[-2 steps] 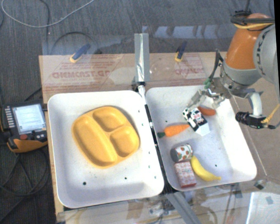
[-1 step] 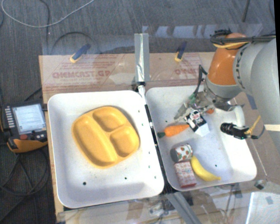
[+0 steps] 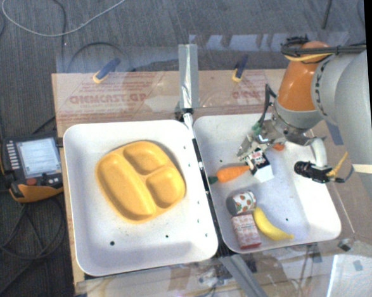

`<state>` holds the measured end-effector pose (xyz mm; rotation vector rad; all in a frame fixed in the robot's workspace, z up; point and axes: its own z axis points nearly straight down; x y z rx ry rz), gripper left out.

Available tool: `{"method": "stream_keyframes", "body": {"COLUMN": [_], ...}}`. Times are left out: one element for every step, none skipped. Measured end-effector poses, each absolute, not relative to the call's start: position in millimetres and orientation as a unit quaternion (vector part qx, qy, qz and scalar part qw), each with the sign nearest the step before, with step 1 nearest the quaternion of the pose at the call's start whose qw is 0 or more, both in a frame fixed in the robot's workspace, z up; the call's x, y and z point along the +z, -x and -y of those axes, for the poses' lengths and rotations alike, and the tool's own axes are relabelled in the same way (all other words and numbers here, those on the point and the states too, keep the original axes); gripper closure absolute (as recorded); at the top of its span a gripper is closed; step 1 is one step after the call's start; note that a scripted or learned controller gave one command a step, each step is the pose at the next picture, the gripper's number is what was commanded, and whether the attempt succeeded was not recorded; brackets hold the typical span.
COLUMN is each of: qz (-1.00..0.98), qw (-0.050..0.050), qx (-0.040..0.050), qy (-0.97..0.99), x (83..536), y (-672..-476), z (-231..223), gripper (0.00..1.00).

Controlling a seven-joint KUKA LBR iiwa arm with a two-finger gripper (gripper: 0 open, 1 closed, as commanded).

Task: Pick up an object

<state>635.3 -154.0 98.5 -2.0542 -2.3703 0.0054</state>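
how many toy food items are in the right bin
4: a carrot by the bin's left wall, a can below it, a red box and banana at the front. The gripper may hide more.

We are seeing a thick, smooth grey robot arm (image 3: 347,95) wearing a rounded orange band (image 3: 299,83) above its wrist. Thin dark cables are running along it towards a small black-and-silver gripper (image 3: 254,147).
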Motion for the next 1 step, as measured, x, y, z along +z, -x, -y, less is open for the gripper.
{"method": "stream_keyframes", "body": {"qz": [0.721], "qw": [0.001], "qx": [0.0025], "qy": [0.693], "x": [227.4], "y": [-645.5], "z": [89.0], "gripper": [1.0]}}
